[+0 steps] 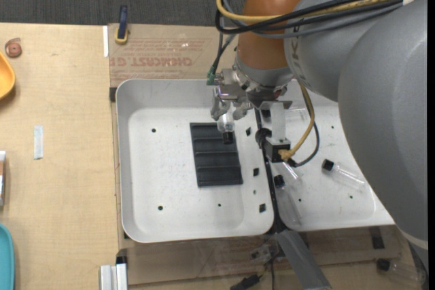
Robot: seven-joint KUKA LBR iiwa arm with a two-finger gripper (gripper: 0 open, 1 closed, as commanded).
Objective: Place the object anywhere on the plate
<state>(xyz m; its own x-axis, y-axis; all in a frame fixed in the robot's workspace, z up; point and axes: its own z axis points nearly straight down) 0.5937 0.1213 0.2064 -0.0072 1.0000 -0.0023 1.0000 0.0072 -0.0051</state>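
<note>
A view from above onto a wooden bench (61, 166) carrying 2 shallow white bins side by side. Nearest the viewer, the front edge of the bench shows some metal brackets and a loose cable.

In the left bin (146, 173), a flat black ridged plate (216, 156) lies a little right of the bin's middle, its long side running toward the bin's back edge. Nothing rests on the bare part of the plate that shows.

In the right bin (340, 210), toward its right edge, lies a small clear tube with a black cap (340, 173), well apart from the plate. This looks like the object to be moved, though that is a judgement.

Further back, the gripper (226, 124) hangs over the back right corner of the plate, very close to or touching its surface; which one cannot be told. Whether it is spread or pressed together cannot be told either, since the wrist and cables crowd it, and no object is visible in it.

Behind it rises the grey arm (367, 64) with its orange band (272, 0), filling the right side. A sheet of cardboard (163, 54) lies past the bins' back edge.

Judged step: the gripper is at the plate, the place of release, yet the likely object lies in the other bin. The next move probably calls for crossing to the right bin and taking hold of the tube before returning.
</note>
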